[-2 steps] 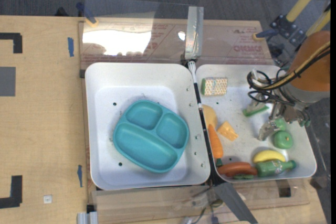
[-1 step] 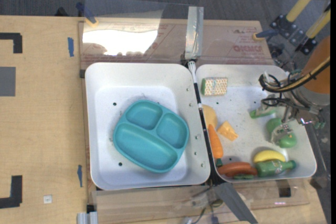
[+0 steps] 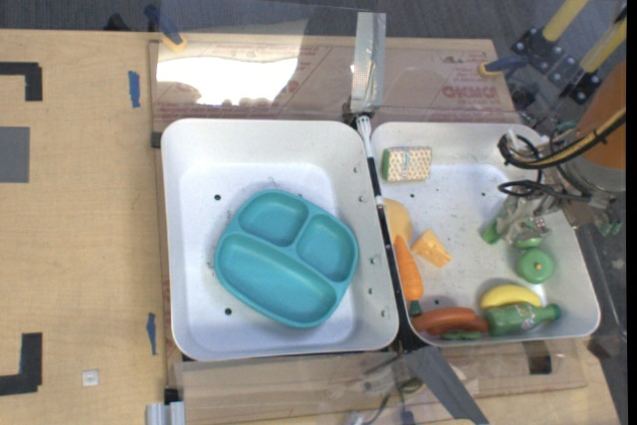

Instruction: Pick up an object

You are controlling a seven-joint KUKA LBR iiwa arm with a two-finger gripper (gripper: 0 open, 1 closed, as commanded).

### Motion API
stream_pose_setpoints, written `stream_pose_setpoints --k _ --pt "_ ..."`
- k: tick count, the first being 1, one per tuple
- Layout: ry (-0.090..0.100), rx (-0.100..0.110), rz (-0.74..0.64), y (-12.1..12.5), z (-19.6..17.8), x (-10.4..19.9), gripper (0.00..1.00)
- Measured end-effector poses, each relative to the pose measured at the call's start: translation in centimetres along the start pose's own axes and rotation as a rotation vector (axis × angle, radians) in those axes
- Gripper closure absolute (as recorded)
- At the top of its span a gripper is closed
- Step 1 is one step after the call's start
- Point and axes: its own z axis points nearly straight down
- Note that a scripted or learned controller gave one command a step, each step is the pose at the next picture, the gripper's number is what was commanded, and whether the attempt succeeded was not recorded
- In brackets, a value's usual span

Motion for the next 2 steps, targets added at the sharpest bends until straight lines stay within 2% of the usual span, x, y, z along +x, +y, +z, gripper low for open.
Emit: stream_pose_setpoints --k 1,2 --pt "-0.008 0.004 -0.001 0.0 -1.2 -0.3 1.00" --pt "0.026 -0.008 -0.022 2.2 1.7 4.4 1.00"
